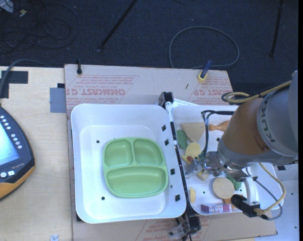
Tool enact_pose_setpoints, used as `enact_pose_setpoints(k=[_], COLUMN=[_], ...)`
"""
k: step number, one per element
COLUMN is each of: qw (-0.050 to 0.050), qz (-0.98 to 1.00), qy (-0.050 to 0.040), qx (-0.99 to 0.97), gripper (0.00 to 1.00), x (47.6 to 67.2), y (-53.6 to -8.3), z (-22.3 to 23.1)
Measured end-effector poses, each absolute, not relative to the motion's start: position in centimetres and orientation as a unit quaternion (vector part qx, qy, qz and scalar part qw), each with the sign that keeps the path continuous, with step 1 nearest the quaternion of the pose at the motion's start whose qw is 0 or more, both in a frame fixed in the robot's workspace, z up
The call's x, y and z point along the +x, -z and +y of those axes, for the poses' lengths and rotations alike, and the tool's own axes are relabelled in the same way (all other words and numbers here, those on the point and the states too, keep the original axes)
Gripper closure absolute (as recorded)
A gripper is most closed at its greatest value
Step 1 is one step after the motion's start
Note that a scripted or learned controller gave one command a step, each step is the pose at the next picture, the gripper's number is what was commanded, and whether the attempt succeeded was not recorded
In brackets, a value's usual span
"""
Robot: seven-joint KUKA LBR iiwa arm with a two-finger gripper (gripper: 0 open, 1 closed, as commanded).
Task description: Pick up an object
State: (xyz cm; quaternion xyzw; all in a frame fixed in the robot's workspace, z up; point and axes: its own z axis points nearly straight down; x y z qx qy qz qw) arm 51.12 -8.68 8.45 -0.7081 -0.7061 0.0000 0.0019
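My gripper (198, 167) is down in the right bin (181, 109), low among small toy foods near its left wall. Around it lie a pale yellow round piece (193, 149), a tan wedge (193, 131), a green piece (182, 140) and a small red bit (189, 159). A round tan disc (222, 187) sits just right of the gripper. The grey arm with its orange band (244, 129) covers the right part of this bin.
The left bin (86, 119) holds a green divided plate (135, 165). A purple and white packet (214, 208) and a small yellow piece (192, 195) lie at the right bin's front. A handheld control pad (6, 149) rests on the bench at far left.
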Motion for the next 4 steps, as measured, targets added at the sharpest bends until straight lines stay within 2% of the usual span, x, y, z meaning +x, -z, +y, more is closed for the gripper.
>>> enact_pose_setpoints(k=[1, 2, 3, 4], qw=[0.000, -0.005, 0.002, -0.008], qz=[-0.708, -0.708, -0.706, -0.708], qy=[0.0002, 0.0020, -0.0025, 0.0053], qx=[-0.707, -0.706, -0.708, -0.706], gripper=[0.00, 0.00, 0.00, 0.00], x=[56.9, 62.5, 61.8, 58.4], y=[-8.8, -19.6, -11.6, -9.4], z=[-8.4, -13.1, -19.4, -20.6])
